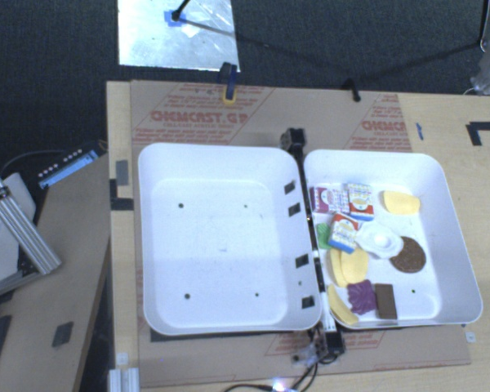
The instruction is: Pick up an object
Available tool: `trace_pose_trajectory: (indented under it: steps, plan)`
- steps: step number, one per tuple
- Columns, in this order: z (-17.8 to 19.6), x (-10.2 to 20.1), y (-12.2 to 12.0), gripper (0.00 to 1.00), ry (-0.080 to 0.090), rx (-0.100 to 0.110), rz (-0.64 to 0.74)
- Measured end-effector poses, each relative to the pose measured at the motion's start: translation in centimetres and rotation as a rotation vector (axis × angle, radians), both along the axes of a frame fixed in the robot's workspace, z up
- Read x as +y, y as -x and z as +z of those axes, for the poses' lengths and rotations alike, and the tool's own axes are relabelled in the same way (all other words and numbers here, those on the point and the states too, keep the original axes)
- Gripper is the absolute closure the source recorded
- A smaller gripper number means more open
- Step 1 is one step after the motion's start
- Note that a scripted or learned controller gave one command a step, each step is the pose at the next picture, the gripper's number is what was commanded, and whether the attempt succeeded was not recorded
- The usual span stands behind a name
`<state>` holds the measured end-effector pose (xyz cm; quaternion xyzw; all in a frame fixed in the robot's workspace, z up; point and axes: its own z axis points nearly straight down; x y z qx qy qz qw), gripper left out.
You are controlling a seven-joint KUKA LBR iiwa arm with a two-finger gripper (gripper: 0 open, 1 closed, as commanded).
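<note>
Lying in the right bin [441, 178] on the table [253, 104], a cluster of toy foods: yellow piece [400, 202], brown cookie [408, 256], purple item [361, 296], small cartons [340, 198]. Left bin [159, 170] sits alongside, touching.

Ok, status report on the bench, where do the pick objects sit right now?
Toy food clustered in right bin: brown cookie, purple piece, yellow wedge. Left bin beside it. Nothing lifted yet; items crowd each other along the divider.
</note>
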<state>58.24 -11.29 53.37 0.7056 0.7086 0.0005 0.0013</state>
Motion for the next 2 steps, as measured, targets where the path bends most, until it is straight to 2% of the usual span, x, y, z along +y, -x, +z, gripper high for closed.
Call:
trace_pose_trajectory:
  steps: [1,2]
  plan:
    - [0.3,2.0,8.4,1.00,-0.002,-0.001,0.000]
    - [0.2,1.2,9.6,1.00,-0.001,-0.001,-0.003]
